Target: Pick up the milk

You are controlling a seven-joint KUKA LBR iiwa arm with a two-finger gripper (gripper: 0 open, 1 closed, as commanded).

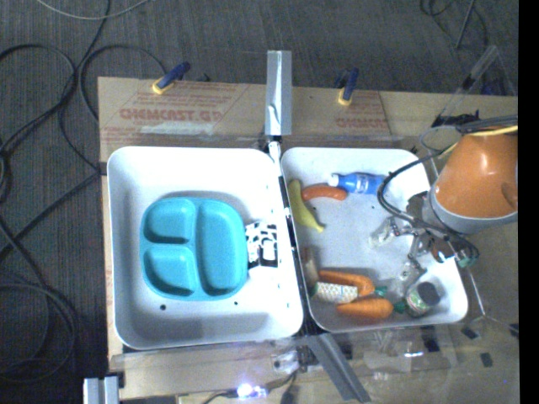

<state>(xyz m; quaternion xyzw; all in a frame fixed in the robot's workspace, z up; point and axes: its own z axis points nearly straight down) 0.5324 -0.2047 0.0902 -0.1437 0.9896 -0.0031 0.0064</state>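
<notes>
The milk point(263, 244) is a small carton with black and white patches. It lies in the left bin point(126, 225), wedged between the blue tray point(195, 247) and the bin's right wall. My gripper point(410, 244) hangs low over the right side of the right bin point(354, 154), under the orange band of the arm point(480, 179). It is a whole bin's width away from the milk, above bare bin floor, with a dark can point(424, 295) just below it in the view.
The right bin holds a yellow banana point(301, 209), a red sausage point(324, 194), a blue and white bottle point(360, 182), two carrots point(364, 308), a corn cob point(335, 291) and the can. The blue tray has three compartments.
</notes>
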